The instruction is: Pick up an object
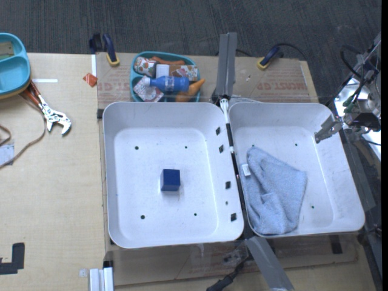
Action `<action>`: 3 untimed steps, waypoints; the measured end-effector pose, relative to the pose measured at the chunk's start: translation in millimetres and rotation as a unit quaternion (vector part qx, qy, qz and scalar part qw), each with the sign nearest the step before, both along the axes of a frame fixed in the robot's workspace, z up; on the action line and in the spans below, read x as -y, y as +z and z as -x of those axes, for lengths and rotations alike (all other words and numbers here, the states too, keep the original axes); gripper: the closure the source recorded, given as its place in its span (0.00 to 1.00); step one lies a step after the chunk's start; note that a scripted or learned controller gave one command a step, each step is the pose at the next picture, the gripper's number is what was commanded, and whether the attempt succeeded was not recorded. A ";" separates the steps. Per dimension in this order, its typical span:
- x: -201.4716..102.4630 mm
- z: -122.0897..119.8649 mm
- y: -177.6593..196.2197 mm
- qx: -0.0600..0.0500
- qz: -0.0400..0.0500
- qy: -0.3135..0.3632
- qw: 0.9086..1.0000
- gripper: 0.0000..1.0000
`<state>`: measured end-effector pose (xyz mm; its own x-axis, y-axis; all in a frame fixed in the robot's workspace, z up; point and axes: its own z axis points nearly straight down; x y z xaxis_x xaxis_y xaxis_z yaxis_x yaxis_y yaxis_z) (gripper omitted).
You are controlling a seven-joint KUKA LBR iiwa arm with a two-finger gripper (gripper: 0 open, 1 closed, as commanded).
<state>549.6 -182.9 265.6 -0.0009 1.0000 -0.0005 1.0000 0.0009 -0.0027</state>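
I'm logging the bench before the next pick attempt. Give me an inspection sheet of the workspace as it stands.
Surface: wooden bench bearing two shallow white bins side by side, left bin and right bin.
Job's things: blue block near the middle of the left bin; grey cloth crumpled in the right bin.
Clutter: small teal tray of mixed items behind the left bin; wrench and light blue dish at far left.
Grippers: gripper at the right bin's far right rim, apart from both things; finger state unclear.
Cables: brown cord on the bench at left; dark cables at upper right.
Surroundings: dark carpet beyond the bench.
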 end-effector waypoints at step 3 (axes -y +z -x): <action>-14.6 38.9 -39.0 0.001 0.001 -0.050 0.999 1.00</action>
<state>510.7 -168.4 226.6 0.0982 0.9952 -0.0018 0.9952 -0.0982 0.0001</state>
